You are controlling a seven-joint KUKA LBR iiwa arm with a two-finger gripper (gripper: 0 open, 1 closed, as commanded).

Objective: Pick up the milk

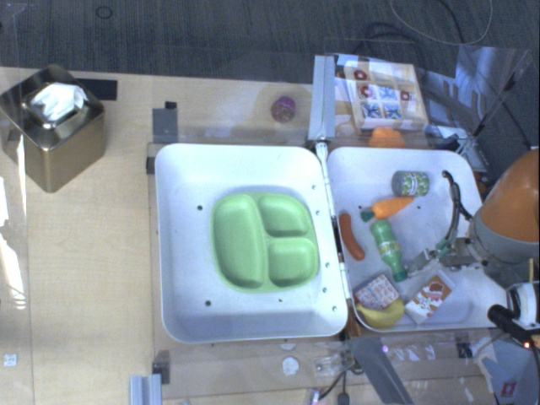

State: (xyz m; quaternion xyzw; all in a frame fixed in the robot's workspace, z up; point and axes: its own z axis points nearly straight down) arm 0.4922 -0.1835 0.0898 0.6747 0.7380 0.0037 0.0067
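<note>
Item: small white-and-red milk carton point(429, 298), lay flat in right white bin point(439, 163), just below gripper point(432, 257); fingers' opening indiscernible. Unlifted; pickup wholly outstanding.

pale wood table on dark carpet

a light wooden table point(76, 294) fills the lower part of the view. beyond its far edge lies dark grey carpet point(211, 15), crossed by a thin looping cable point(439, 7). a brass-coloured box point(55, 129) stands near the table's far left corner. lighting is even and soft.
</note>
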